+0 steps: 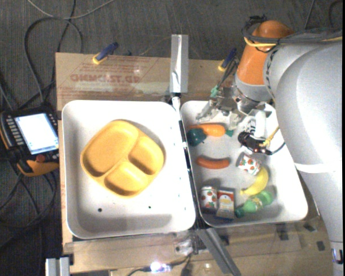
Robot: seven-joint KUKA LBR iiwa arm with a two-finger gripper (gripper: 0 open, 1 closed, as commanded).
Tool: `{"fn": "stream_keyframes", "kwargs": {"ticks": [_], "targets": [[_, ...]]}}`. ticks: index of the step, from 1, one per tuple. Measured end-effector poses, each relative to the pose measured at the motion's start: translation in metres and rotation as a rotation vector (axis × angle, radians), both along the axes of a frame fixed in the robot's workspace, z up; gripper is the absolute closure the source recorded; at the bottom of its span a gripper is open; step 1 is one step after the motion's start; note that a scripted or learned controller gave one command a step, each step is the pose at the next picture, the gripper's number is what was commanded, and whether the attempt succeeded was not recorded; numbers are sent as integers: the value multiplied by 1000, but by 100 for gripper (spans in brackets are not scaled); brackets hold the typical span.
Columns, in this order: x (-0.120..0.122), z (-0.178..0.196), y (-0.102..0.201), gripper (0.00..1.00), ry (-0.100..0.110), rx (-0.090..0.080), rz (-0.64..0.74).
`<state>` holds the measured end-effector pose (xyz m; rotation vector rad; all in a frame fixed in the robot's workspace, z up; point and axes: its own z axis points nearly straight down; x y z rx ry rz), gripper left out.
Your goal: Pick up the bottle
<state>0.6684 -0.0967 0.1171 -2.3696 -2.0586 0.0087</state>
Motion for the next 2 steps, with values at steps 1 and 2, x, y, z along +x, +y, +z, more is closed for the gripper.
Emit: {"fn": "stream_keyframes", "kwargs": {"ticks": [1, 2], "targets": [[4, 8, -74, 0, -12, 4, 14], [1, 156, -45, 0, -1, -1, 132]]}}
